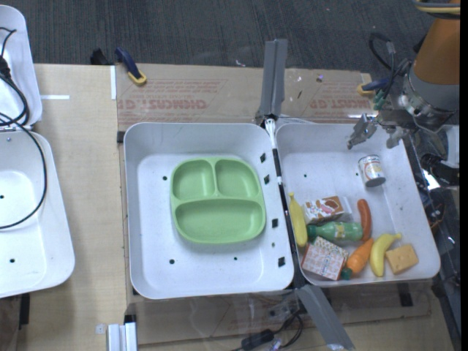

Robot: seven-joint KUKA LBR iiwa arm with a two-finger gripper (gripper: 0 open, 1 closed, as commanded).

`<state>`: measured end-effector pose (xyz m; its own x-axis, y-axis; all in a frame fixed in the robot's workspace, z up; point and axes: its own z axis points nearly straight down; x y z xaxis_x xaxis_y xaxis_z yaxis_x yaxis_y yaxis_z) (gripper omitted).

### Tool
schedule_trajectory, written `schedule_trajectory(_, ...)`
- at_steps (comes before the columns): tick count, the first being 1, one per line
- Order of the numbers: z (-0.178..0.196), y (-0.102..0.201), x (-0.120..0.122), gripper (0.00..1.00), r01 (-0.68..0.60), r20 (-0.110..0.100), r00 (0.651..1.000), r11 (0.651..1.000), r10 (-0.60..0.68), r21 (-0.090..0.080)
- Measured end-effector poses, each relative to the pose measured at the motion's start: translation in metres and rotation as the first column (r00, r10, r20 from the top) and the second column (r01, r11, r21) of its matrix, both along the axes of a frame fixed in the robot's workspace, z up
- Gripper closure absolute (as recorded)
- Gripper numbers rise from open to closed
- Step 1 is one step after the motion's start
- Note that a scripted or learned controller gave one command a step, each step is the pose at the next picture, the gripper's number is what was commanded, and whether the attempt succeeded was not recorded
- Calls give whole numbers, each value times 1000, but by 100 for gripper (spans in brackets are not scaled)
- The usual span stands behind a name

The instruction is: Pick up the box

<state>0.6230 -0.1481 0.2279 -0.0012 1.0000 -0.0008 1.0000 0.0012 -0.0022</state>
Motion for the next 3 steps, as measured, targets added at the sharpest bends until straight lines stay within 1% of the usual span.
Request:
schedule_trajectory(1,-90,33,-56,0,-37,-1,999,999,37,1)
schedule_trajectory(2,-110,46,-109,0,127,19,992,992,-127,0)
schedule_trajectory(3,-136,53,-63,0,299,3,954,954,-299,0)
